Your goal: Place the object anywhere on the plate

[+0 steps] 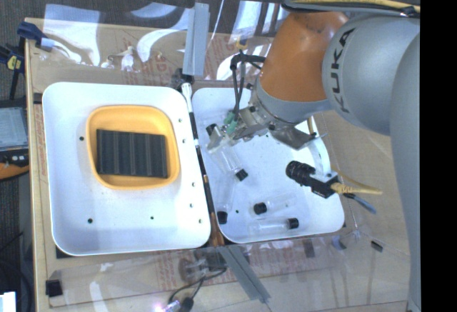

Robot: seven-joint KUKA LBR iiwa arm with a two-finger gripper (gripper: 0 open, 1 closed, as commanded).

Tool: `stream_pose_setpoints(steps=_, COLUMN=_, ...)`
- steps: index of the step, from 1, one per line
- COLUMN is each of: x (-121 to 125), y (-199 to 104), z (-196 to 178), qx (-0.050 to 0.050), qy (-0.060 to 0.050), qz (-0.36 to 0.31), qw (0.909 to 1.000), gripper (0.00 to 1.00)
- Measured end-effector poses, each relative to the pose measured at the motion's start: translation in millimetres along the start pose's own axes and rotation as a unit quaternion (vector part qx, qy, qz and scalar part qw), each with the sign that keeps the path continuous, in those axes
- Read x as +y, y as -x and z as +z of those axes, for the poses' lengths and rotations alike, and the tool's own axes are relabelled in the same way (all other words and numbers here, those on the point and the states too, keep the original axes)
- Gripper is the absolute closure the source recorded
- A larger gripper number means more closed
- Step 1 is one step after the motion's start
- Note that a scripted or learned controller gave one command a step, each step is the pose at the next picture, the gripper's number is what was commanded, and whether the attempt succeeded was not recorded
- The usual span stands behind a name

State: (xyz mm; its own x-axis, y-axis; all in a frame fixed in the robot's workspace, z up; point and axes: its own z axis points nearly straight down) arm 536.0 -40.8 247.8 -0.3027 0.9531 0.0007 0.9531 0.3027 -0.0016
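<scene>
The gripper (227,128) hangs low over the far-left part of the right bin (275,160), close to the wall shared with the left bin (64,182). The arm (343,68) covers it from above, so I cannot tell whether it is apart, together or clamped on anything.

Just near of it lies a clear vial (240,175) with a black cap. Three more capped vials lie by the near rim: one in the near-left corner (222,217), one in the middle (260,208), and one to its right (292,223).

The yellow plate (132,116) sits in the left bin, well apart from the vials. A dark ribbed block (132,153) covers most of its middle. Both bins rest on the worktop (93,275).
</scene>
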Motion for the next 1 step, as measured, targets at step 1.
stream_pose_setpoints(steps=1, x=-0.3, y=0.5, z=0.2, qx=0.000, qy=0.000, qz=0.001, qw=1.0000, gripper=0.00)
